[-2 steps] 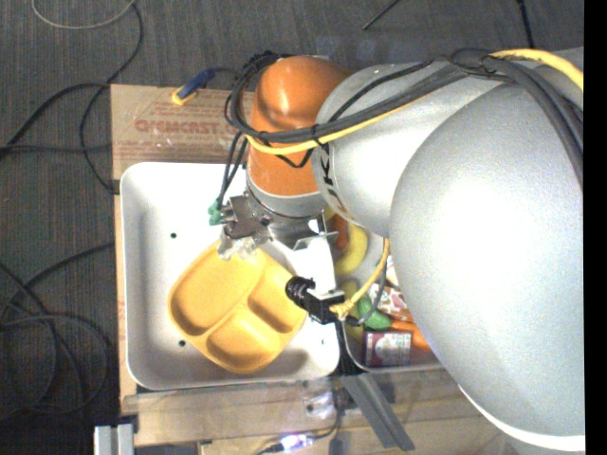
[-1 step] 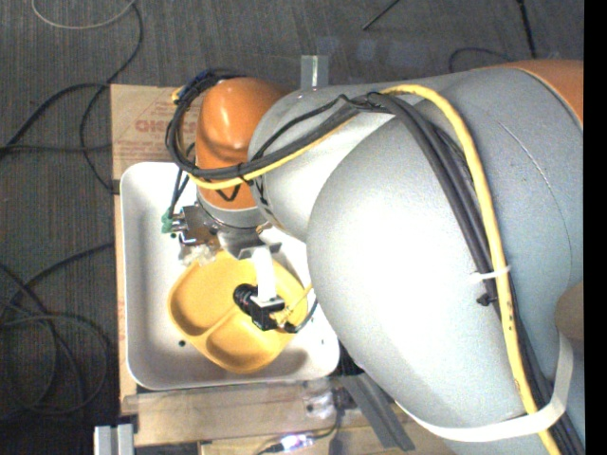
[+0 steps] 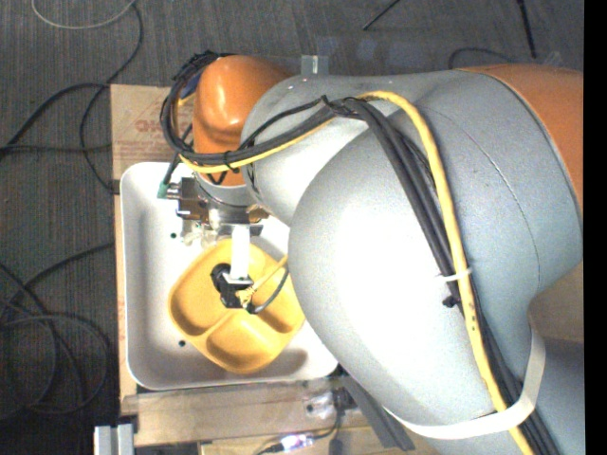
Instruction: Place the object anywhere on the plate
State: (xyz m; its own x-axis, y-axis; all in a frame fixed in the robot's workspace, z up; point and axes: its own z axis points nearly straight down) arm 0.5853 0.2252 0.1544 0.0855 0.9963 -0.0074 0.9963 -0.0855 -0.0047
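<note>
A yellow plate [image 3: 223, 335] with several shallow compartments lies in the near half of the left white bin [image 3: 142, 282]. My gripper [image 3: 202, 224] hangs below the orange wrist band [image 3: 228, 98], over the bin's far part and right at the plate's far rim. I cannot make out any object between its fingers, and no loose object is visible on the plate or on the bin floor. The big grey arm [image 3: 417, 254] hides the plate's right edge and everything to the right of it.
The bin rests on a brown cardboard sheet [image 3: 133, 121]. Black cables [image 3: 57, 140] run over the dark carpet at left. A wooden bench edge [image 3: 218, 406] runs along the bottom. The bin's bare floor [image 3: 147, 226] lies left of the plate.
</note>
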